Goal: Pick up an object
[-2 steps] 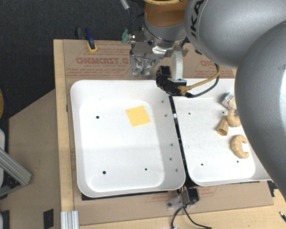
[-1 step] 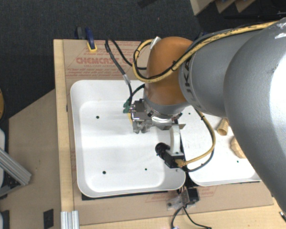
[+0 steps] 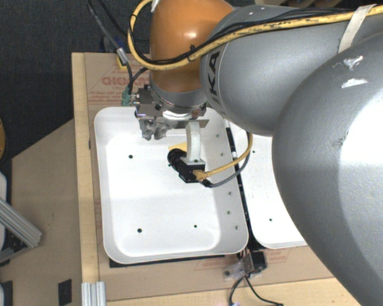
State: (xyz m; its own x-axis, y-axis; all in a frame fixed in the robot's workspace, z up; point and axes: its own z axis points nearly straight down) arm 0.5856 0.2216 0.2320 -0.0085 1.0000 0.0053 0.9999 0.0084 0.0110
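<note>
My gripper (image 3: 153, 132) hangs low over the far part of the left white bin (image 3: 159, 215), under the orange band of the arm. It points down at the bin floor near the back wall. Nothing can be made out in it from this angle. A small yellow patch (image 3: 176, 150) peeks out just right of the gripper, and I cannot tell what it is. The bin floor in front of the gripper shows only small dark dots.
The right bin (image 3: 274, 222) is mostly hidden under the big grey arm, which crosses from the right. Both bins rest on a brown board (image 3: 89, 171). Dark floor lies to the left and behind. A small connector (image 3: 252, 263) sits at the front edge.
</note>
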